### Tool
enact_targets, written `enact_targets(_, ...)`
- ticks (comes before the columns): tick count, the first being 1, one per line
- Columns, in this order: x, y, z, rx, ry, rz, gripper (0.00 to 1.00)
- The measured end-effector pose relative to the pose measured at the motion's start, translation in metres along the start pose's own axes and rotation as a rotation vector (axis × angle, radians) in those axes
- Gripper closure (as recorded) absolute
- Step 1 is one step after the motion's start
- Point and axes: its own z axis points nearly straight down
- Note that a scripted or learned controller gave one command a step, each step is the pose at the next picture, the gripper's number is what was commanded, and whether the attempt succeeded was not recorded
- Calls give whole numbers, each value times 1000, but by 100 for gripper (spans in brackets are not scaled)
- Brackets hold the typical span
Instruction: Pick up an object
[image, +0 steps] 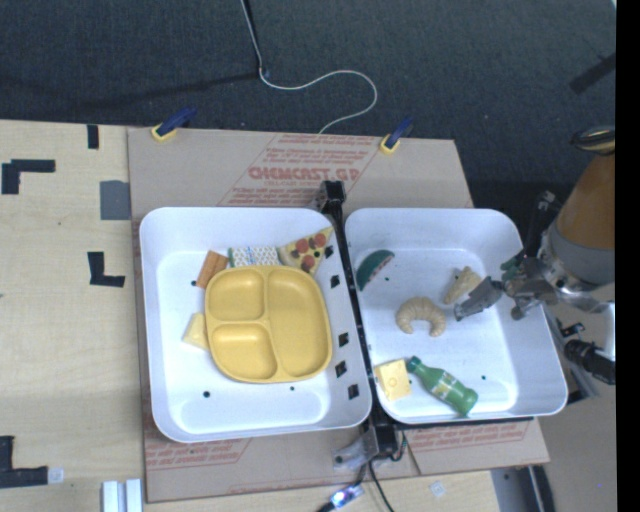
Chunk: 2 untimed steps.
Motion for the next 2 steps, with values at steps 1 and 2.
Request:
enact_targets(1,0,3,-7,-12,-3,-3,0)
enact_targets(2,-8,1,52,-7,-3,-3,0)
